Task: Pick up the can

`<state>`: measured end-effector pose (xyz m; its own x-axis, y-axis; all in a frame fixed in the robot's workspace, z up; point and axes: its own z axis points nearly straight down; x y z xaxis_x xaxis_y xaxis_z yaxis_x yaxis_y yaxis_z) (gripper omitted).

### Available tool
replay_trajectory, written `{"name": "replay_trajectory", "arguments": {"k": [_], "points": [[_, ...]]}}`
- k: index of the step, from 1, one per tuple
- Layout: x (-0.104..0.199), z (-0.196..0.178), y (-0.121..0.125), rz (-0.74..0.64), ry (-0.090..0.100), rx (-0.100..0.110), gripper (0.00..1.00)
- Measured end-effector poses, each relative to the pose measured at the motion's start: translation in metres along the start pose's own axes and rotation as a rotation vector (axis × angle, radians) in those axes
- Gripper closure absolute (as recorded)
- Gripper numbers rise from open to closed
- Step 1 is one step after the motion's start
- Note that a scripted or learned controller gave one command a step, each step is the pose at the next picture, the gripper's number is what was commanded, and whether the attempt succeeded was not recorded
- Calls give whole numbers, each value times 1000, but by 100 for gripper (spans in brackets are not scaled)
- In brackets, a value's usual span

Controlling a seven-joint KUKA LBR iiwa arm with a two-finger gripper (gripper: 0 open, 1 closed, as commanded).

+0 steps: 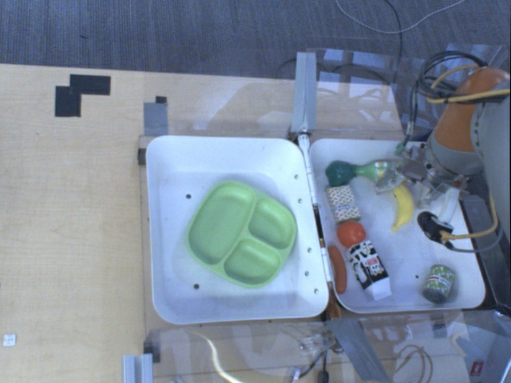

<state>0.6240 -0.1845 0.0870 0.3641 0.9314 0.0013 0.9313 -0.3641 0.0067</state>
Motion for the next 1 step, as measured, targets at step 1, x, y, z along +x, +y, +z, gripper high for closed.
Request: {"name": "replay_trajectory", "arguments": {"k": [1], "points": [[-24, -2, -51, -57, 0, -1, 0]]}}
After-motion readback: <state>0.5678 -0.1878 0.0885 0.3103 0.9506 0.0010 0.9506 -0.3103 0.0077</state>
